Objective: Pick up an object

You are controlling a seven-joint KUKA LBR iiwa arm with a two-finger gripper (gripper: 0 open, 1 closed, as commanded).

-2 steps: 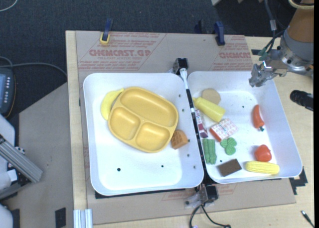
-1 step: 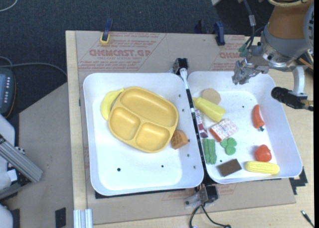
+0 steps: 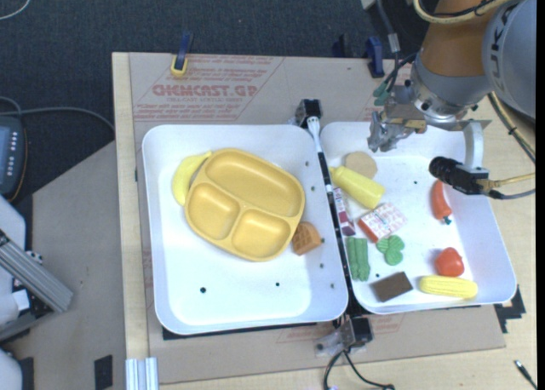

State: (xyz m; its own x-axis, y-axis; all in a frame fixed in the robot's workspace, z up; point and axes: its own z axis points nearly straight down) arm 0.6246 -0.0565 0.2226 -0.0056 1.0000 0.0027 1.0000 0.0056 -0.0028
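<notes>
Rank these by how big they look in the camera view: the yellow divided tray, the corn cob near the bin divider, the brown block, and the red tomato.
1. Yellow divided tray, by far the largest.
2. Corn cob.
3. Brown block.
4. Red tomato.
The block and tomato look close in size, so their order is unsure.

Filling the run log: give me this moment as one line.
claw: above right bin far edge | holding: nothing seen | nearest: tan disc, yellow corn | pick: not done

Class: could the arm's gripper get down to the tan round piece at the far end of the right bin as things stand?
Probably yes. The gripper hangs just above and beside the tan round piece, whose top is uncovered; only the yellow corn cob lies close beside it.
</notes>
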